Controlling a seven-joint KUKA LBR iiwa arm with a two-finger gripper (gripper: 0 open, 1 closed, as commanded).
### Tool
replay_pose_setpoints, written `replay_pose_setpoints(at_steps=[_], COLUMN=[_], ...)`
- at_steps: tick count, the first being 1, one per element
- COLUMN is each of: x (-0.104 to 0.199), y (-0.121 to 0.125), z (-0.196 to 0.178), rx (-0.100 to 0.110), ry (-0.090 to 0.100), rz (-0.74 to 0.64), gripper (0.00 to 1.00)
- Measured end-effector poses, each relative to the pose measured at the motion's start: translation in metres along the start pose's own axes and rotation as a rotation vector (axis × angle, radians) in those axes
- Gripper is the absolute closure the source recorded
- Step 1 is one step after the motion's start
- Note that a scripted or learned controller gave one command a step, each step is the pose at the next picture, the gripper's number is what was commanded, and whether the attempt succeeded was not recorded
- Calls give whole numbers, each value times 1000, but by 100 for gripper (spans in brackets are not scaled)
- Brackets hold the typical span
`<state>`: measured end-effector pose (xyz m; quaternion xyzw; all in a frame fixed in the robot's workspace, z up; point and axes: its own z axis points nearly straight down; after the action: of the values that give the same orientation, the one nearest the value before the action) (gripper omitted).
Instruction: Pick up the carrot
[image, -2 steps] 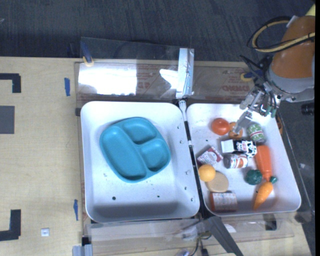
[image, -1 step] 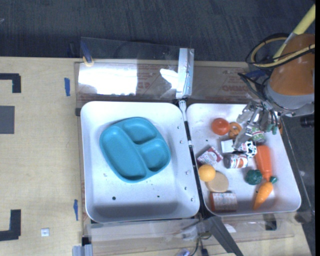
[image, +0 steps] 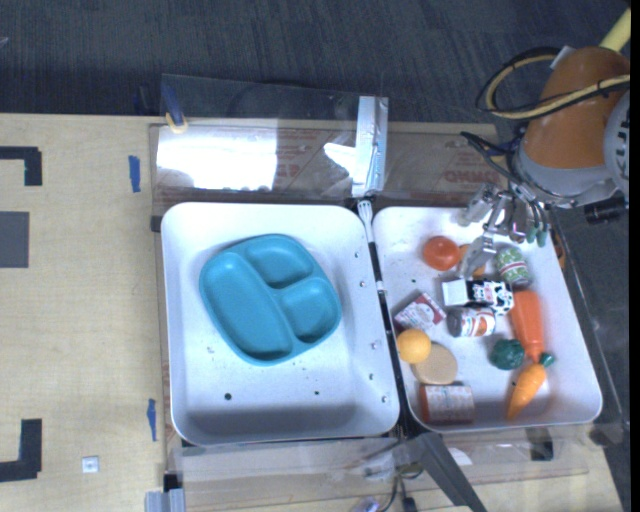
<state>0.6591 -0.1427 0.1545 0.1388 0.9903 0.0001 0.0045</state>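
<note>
Wooden bench (image: 70, 330), pale, with black corner marks at its left, bears everything I list.

Left bin (image: 190, 390): white, shallow, holding one blue sectioned plate (image: 268, 295).

Right bin (image: 578, 395): white, crowded with toy food.

Arm (image: 575, 120): grey and orange, entering from the right, cables looped above it. Its gripper (image: 505, 222) hangs over the right bin's far edge, above the clutter; whether it is apart or together I cannot tell.

Carrot (image: 526, 388): orange, tapered, lying by the right bin's near right corner, green top (image: 508, 353) just beyond it, well apart from the gripper.

Orange-red pepper-like piece (image: 527, 318), round tomato (image: 440, 251), yellow fruit (image: 413, 346), small can (image: 447, 402), packets: labels too small to read.

Step, as I judge it: approach not yet made. Next move calls for travel toward the near corner, then descent across the carrot's narrow width.
</note>
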Motion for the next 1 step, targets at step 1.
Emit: replay_pose_setpoints(at_steps=[1], x=[2], y=[-5], z=[68], rx=[-1], ry=[11], rz=[-189], gripper=[0])
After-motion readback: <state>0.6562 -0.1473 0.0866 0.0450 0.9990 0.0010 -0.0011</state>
